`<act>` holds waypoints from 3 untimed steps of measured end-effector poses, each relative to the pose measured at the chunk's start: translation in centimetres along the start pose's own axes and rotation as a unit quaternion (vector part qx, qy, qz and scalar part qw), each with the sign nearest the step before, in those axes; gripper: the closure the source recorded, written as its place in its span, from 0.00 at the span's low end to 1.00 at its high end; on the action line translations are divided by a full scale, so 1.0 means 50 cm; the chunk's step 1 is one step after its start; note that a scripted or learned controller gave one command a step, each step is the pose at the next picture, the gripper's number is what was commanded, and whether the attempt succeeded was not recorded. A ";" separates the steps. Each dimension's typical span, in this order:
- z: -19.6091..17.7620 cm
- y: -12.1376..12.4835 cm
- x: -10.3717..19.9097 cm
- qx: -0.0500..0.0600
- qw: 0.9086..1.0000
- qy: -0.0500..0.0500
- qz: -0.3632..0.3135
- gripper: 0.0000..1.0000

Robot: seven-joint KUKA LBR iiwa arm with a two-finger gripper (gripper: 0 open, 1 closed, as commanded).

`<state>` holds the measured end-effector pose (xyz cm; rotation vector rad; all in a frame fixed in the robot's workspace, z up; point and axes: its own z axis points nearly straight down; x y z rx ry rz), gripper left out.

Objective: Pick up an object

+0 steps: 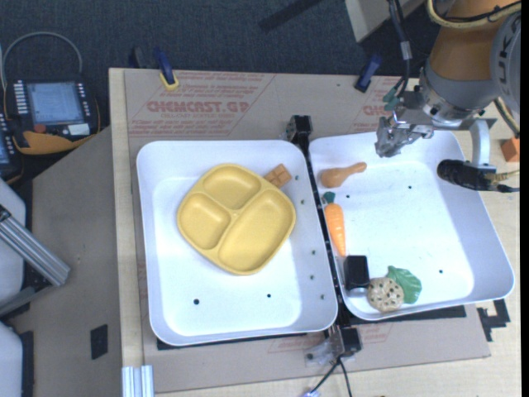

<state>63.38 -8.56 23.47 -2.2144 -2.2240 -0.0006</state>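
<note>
My gripper (389, 145) hangs over the far left part of the right bin (463, 246), with nothing seen in it. Just below and left of it lies a tan chicken drumstick (342, 174). An orange carrot (335, 228) lies along the bin's left wall. Nearer the front sit a small black block (356, 271), a speckled cookie (381, 294) and a green leafy piece (406, 283), close together.
The left bin (165, 296) holds a yellow divided plate (236, 218) with a small brown block (278, 174) at its far right corner. The grey and orange arm comes in from the upper right. A black divider clamp (299, 127) sits between the bins.
</note>
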 end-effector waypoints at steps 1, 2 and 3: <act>-0.014 -0.017 0.109 0.000 1.000 0.000 -0.001 1.00; -0.024 -0.029 0.220 0.000 1.000 0.000 -0.001 1.00; -0.021 -0.025 0.319 -0.002 1.000 -0.001 -0.001 1.00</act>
